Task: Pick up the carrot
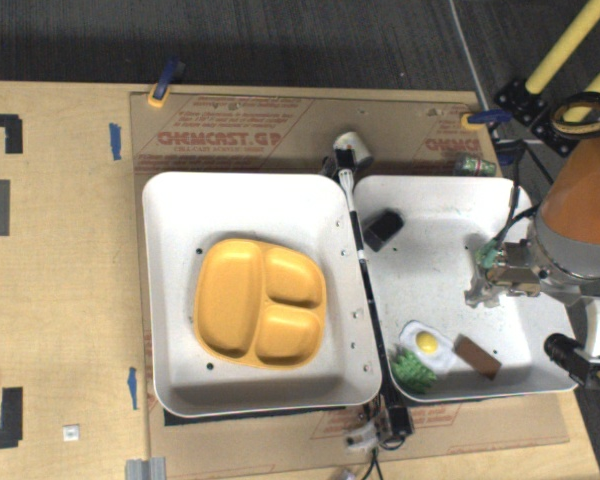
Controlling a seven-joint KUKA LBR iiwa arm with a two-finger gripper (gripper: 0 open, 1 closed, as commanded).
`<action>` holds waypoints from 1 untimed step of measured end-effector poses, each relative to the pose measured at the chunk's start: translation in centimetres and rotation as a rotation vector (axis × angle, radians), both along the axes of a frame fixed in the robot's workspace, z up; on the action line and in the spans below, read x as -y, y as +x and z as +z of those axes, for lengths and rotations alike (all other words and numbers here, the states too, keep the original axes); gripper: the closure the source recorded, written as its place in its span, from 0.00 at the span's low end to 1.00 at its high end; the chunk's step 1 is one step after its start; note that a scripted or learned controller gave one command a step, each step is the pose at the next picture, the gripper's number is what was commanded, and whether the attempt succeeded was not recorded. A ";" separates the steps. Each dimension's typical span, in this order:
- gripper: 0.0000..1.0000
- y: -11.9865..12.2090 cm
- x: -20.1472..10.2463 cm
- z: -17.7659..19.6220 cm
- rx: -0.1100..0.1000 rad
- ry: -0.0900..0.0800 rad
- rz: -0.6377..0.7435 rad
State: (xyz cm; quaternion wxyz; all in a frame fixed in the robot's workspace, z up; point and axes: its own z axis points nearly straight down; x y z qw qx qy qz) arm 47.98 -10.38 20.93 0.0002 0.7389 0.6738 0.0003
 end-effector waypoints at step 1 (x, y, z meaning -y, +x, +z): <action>1.00 0.0 -6.9 -2.5 -0.004 0.002 -0.390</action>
